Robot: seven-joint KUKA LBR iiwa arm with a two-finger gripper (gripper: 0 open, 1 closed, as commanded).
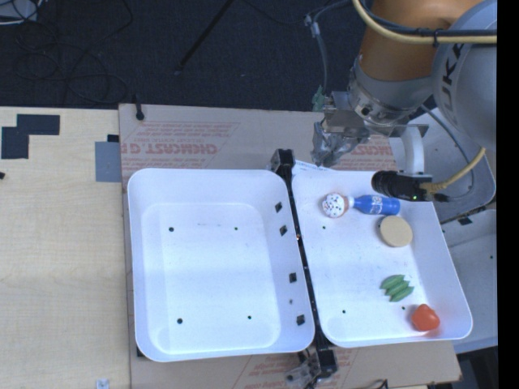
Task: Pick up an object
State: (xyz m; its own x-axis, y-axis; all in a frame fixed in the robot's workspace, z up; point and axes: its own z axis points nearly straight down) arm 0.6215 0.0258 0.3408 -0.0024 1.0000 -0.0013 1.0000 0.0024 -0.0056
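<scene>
- So the pincer (330, 154) hangs over the far rim of the right bin (454, 298), near the divider between the two bins. Nothing is between its fingers as far as I can see, and honestly I can't tell whether they're spread or pressed together; it's a dark blurry clump from this angle.
- Stuff up for grabs is all in the right bin: a white ball with dark speckles (333, 206) nearest the pincer, a blue bottle-ish thing (377, 205) just beside it, a flat tan disc (396, 232), a small green pod-shaped piece (396, 288) and a red-orange rounded one (424, 318) down in the near corner.
- The left bin (146, 298) is plain smooth white plastic with a few dark dots on the floor.
- What could go wrong, my guess: the ball is round and hard-looking, so a slightly off-centre pinch probably squirts it sideways into the blue thing, which looks to be touching or nearly touching it.
- The disc lies flat on the floor, so fingers would likely scrape over it without getting under an edge.
- The pincer is close to the rim and divider, so a straight drop from here might clip the bin wall instead of landing on anything.
- The green and red pieces look like smooth toy food, and they sit well apart from the pincer.
</scene>
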